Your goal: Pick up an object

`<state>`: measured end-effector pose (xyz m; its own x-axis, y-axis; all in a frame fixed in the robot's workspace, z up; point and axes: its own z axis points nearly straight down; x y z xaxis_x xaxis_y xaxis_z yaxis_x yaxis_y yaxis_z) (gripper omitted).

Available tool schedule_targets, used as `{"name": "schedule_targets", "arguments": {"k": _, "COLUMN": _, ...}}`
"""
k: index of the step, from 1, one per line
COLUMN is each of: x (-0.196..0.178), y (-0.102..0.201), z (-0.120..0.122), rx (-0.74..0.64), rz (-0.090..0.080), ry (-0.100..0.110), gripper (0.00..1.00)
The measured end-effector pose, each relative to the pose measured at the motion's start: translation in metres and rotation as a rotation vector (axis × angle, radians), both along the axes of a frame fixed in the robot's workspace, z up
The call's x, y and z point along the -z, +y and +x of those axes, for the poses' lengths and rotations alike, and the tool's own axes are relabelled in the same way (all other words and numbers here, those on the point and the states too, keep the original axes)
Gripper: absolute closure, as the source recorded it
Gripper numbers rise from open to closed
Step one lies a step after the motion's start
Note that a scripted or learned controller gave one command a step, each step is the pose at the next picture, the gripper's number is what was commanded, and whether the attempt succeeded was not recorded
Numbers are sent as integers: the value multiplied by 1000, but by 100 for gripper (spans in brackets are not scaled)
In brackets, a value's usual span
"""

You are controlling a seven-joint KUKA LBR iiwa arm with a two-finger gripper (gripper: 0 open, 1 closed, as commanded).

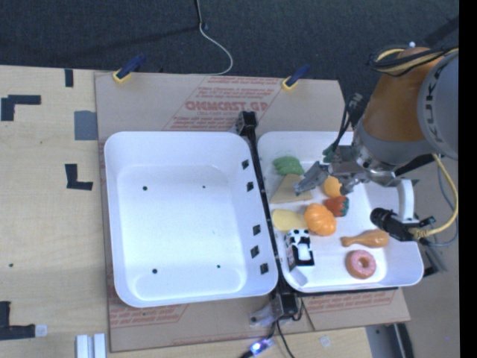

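Orange fruit (pixel 320 218) below end effector (pixel 322 176)

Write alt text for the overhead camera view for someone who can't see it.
A grey and orange robot arm reaches from the right, its gripper over the right bin, which holds toy food: an orange pepper, a pink donut and a drumstick.

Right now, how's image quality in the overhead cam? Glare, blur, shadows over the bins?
Camera view: lighting is even and soft, with no hard shadows. The left bin is bright white, nearly washed out, so its floor shows little detail. The image is low-resolution; small items in the right bin, such as the pink donut, look soft. The gripper is slightly blurred, so its fingers are unclear.
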<state>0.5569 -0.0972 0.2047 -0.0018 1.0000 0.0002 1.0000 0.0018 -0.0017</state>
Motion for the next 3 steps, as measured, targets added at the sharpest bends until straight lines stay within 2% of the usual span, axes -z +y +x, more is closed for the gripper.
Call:
{"name": "schedule_targets", "arguments": {"k": 1, "x": 126, "y": -30, "z": -24, "rx": 4, "rz": 0, "ry": 5, "gripper": 0}}
{"name": "schedule_targets", "arguments": {"k": 2, "x": 110, "y": -28, "z": -21, "rx": 0, "rz": 0, "ry": 0, "gripper": 100}}
{"name": "schedule_targets", "arguments": {"k": 3, "x": 15, "y": 48, "z": 15, "rx": -9, "rz": 2, "ry": -10, "gripper": 100}}
